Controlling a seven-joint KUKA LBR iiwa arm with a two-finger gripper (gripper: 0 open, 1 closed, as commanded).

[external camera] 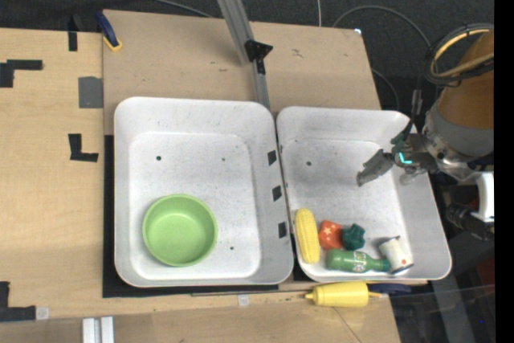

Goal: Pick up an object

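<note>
Yellow and lying on its side, a mustard bottle (340, 295) rests on the surface at the front edge, just outside the right bin (337, 132) at 6 o'clock. Inside that bin, packed into its near corner, lie a corn cob (306, 235), a red piece (328, 234), a small green piece (353, 236), a green bottle (353, 260) and a white cup (396, 251), several of them touching. The left bin (193, 120) holds a green bowl (180, 230) at its 7 o'clock corner.

The gripper (385, 165) hovers over the right bin at about 2 o'clock, well apart from the cluster, nothing between its fingers; whether they stand apart or together I cannot tell.

The crowding looks like the main risk: a descent into the pile could land on two things at once, or nudge the round bottle so it rolls clear. Anything against the bin wall leaves little room for a finger, and a closure there would likely slip off.
</note>
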